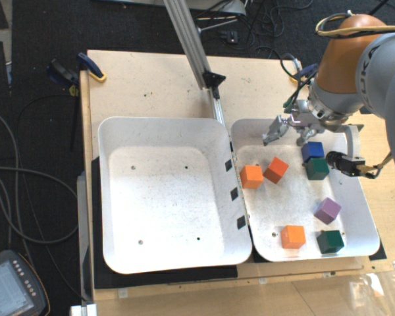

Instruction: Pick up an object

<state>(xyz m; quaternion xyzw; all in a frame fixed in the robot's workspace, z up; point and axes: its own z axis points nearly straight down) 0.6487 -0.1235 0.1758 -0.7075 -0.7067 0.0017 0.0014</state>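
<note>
Dark green cube (330, 241) sitting at right bin's (365, 206) front edge; gripper (288, 131) hovering spread open, gripping nothing, near back edge.

Two bins side by side on table (151, 78). Left bin (118, 137) well left of fingers (274, 133). Fingers over right bin (365, 229), at its far end, spread apart, nothing between them. Seven cubes in right bin. Two cubes touching (251, 175) (276, 169), just nearer than fingers. Cube pair (312, 151) (317, 169) right of fingers, one behind other. Lone cube (327, 210) nearer and right. Last two cubes (293, 236) (330, 241) at bin's near end, far from fingers, side by side.
</note>
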